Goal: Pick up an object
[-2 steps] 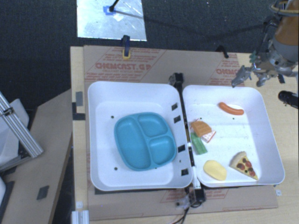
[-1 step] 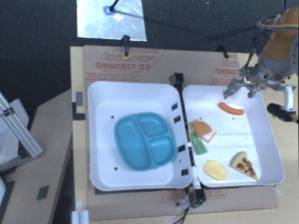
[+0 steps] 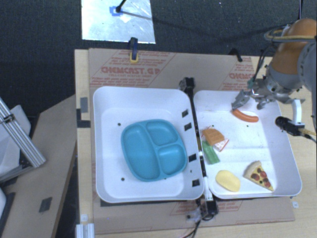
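Orange shows at the far right, where the band of the arm point(image 3: 297, 31) bends over the right bin point(image 3: 285, 148). Its tool point(image 3: 250, 97) hangs low over that bin's far end, just beyond the toy sausage point(image 3: 245, 115), with grey fingers point(image 3: 241, 99) spread and nothing between them, so it is released. My guess is that it sits there to come down on the sausage, the nearest piece and the likeliest thing to be picked.

That bin holds all the loose toy food. The sausage lies at the far end. An orange wedge point(image 3: 213, 135) sits near the middle divider, with a green stick point(image 3: 210, 153) beside it on the near side. At the near end are a yellow lump point(image 3: 228, 180) and a pizza slice point(image 3: 259, 175), side by side and well apart from the tool.

The left bin point(image 3: 106, 133) holds a blue divided plate point(image 3: 153, 149) lying flat. Both bins rest on a cardboard sheet point(image 3: 129, 68) on the desk point(image 3: 54, 157).
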`<control>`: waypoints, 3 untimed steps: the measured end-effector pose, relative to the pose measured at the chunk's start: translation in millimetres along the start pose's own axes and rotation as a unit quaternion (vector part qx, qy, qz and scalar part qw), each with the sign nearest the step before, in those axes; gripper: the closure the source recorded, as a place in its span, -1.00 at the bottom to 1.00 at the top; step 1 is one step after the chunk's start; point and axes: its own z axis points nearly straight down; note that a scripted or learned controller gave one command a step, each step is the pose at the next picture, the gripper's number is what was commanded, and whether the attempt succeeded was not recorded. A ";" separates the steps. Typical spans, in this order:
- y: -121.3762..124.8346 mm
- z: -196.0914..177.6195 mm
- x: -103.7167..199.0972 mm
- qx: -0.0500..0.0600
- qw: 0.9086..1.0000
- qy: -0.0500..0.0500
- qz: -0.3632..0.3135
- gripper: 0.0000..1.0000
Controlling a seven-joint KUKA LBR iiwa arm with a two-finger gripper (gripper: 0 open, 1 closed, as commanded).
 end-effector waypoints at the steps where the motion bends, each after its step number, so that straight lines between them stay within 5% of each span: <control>1: -5.2 44.7 -5.2 0.000 1.000 0.000 0.001 -1.00; 2: -2.8 30.4 -5.3 -0.003 1.000 -0.001 0.000 1.00; 3: 6.0 -29.9 1.4 -0.005 1.000 -0.001 -0.001 1.00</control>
